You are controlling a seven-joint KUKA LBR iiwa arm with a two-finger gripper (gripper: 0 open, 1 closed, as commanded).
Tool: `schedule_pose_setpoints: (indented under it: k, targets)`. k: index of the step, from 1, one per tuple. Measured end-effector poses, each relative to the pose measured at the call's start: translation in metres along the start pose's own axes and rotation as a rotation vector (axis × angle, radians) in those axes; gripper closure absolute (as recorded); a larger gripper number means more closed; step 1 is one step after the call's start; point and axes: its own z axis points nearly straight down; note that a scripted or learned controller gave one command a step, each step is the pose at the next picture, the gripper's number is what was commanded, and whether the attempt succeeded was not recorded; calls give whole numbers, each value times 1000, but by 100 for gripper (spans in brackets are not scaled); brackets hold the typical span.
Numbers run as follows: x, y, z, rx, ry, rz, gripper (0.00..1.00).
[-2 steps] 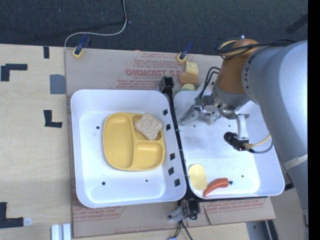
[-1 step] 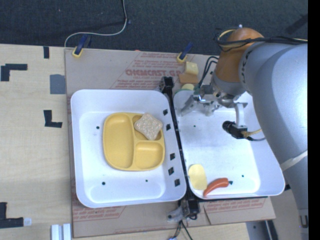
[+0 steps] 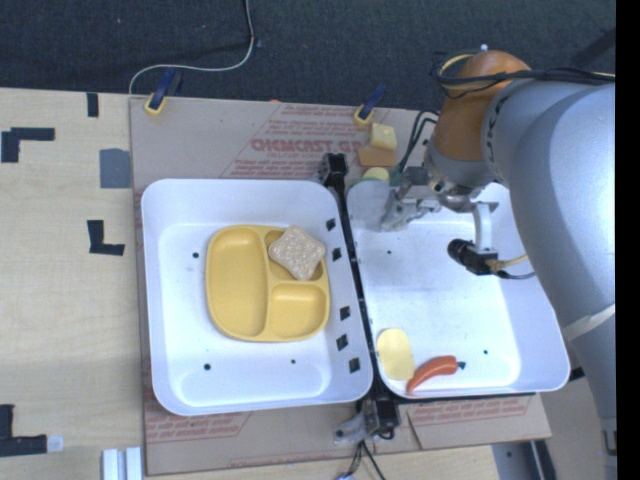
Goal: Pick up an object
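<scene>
Both bins [image 3: 170, 368] are seen as smooth white plastic, slightly glossy. Yellow tray [image 3: 240, 288]: matt plastic. Brown slice [image 3: 297, 252] looks rough, porous. Table [image 3: 60, 298]: pale wood grain, w/ printed cardboard sheet [image 3: 290, 143] laid over it.

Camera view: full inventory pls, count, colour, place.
bins: 2, white, side by side on the bench
divided plate: 1, yellow, left bin
cracker-like piece: 1, tan, on the plate's upper right compartment
flat oval item: 1, pale yellow, right bin, near edge
carrot-like item: 1, orange-red, right bin, beside the oval
blocks: 2, yellow and tan, behind the bins
clamps: 2, blue and yellow, board's far edge
arm: 1, grey with orange band, over right bin
gripper: 1, right bin's far corner
</scene>
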Motion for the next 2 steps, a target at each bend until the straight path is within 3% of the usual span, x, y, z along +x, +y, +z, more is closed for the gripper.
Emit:
schedule_pose_setpoints:
  k: [1, 2]
  targets:
    - [0, 0, 1, 1, -1, 0, 0]
    - [1, 0, -9, 1, 1, -1, 100]
